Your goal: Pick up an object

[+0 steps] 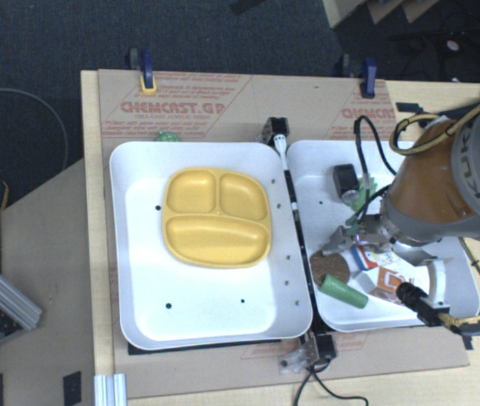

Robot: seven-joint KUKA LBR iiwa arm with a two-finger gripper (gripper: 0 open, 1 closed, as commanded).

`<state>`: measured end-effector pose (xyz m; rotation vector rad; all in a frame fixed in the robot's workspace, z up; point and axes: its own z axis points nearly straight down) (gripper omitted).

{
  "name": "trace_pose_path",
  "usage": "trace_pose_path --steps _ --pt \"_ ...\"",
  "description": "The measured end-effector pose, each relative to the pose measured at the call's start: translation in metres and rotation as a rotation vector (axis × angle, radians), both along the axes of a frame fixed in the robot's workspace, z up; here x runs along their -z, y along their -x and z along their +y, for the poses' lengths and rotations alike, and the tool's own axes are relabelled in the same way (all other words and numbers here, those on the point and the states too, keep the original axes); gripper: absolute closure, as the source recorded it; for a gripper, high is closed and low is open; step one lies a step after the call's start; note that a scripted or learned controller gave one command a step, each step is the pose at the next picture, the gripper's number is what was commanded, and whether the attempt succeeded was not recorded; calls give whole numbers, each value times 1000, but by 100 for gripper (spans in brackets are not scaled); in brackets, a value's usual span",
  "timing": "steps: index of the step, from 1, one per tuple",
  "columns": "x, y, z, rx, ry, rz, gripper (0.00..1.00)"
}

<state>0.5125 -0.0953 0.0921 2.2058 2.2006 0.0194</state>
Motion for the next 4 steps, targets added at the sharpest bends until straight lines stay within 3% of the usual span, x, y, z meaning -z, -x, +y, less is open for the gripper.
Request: trace_pose_path --steps 1,2,3,4 --pt "-96 34 64 -6 -10 26 0" --pt "-103 33 62 -3 -8 24 100" --pt "-173 32 104 -9 -11 19 100" --pt "-273 32 135 -9 -11 14 100"
